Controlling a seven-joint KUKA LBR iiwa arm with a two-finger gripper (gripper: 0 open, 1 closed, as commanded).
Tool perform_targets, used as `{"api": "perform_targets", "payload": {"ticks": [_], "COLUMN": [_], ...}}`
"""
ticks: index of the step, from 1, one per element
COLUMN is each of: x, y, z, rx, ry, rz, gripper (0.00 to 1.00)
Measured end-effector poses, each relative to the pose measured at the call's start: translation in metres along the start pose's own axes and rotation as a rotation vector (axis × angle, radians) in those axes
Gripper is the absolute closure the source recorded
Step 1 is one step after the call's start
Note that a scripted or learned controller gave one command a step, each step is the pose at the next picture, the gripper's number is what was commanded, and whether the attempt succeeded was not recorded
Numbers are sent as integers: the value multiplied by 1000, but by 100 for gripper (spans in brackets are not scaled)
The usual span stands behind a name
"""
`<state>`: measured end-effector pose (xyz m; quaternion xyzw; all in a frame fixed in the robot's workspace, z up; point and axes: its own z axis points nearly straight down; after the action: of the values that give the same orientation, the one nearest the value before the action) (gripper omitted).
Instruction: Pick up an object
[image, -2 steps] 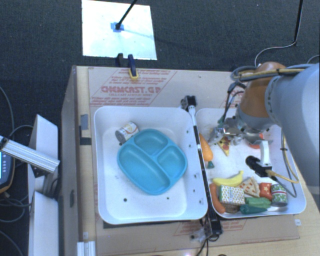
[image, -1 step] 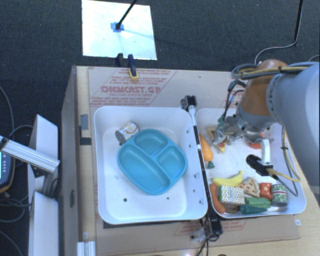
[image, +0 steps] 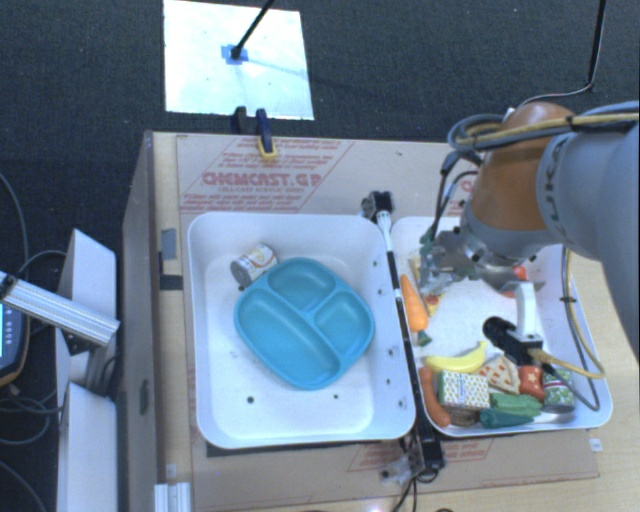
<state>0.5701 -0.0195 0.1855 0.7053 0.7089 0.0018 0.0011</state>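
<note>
My gripper (image: 432, 272) hangs low over the far left part of the right bin (image: 590, 372), under the grey arm with its orange band. Just beside and below it an orange carrot (image: 412, 303) lies along the bin's left wall. Toward the front of that bin sit a yellow banana (image: 458, 358), a small patterned box (image: 463, 388), a pizza slice (image: 500, 372), a red piece (image: 530, 381) and a green vegetable (image: 512, 408). The arm hides whatever lies directly under the gripper.
The left bin (image: 215, 300) holds a blue divided plate (image: 303, 322) and a small tin can (image: 253, 264) lying on its side at the far left. A second orange piece (image: 432, 396) lies at the right bin's front left corner.
</note>
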Motion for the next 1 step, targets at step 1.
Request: {"api": "perform_targets", "payload": {"ticks": [1], "x": [-31], "y": [29], "z": [1], "rx": [2], "ry": [-2], "rz": [4], "gripper": [100]}}
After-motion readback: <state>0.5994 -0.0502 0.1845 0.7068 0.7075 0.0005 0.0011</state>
